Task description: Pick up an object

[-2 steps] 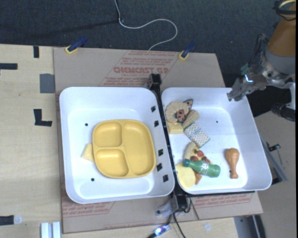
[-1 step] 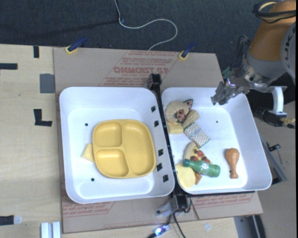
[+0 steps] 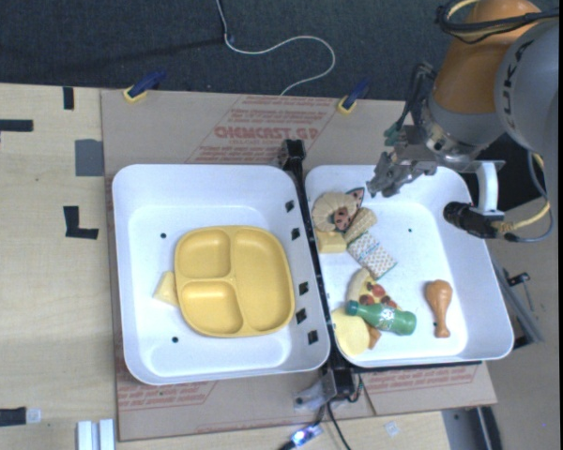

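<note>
The drumstick (image 3: 439, 305) is what I would go for, but taking the bench left to right first: the left bin (image 3: 136, 204) holds a yellow divided plate (image 3: 235, 280) with a pale yellow piece (image 3: 164, 289) tucked under its left edge. The right bin (image 3: 469, 340) holds a crowded heap along its left side: a round cookie-like toy (image 3: 336, 217) at the top, a checked wafer (image 3: 372, 254) just below it, then a green bottle (image 3: 387, 319) lying across some small food pieces. The drumstick lies alone near the bin's right wall, well apart from the heap.

I judge it a light, rigid plastic toy, smooth and a little slippery, not fragile. The thin bone end looks the best place to pinch, across its width; the fat end may squirt out.

My gripper (image 3: 387, 178) hovers over the right bin's upper edge, near the cookie toy, holding nothing; how wide it stands I cannot tell.
</note>
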Tool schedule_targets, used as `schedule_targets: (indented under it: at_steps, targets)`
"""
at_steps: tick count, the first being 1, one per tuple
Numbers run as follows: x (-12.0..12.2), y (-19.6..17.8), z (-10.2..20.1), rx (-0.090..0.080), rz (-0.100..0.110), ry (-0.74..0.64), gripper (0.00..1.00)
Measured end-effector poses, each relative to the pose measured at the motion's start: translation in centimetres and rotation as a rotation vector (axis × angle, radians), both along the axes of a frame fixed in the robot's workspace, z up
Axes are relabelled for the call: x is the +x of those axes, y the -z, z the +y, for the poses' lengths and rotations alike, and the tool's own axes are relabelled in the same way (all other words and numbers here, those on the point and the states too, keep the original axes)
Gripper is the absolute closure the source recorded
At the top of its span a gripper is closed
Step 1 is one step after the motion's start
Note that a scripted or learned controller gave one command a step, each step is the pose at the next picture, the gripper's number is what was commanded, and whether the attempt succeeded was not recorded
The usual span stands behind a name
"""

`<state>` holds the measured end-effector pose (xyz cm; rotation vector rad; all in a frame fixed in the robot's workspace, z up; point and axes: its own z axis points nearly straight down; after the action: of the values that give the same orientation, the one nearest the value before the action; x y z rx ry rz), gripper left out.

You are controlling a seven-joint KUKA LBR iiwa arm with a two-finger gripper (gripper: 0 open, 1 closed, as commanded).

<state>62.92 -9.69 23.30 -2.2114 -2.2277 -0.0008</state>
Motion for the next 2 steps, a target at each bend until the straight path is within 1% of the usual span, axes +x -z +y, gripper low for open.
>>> schedule_targets:
  at_steps: [1,2]
  targets:
    - [-1.1,1.2,4.2,-0.001,0.002,0.002,1.00]
    - [-1.7,-0.1,4.6,-0.002,-0.001,0.005,1.00]
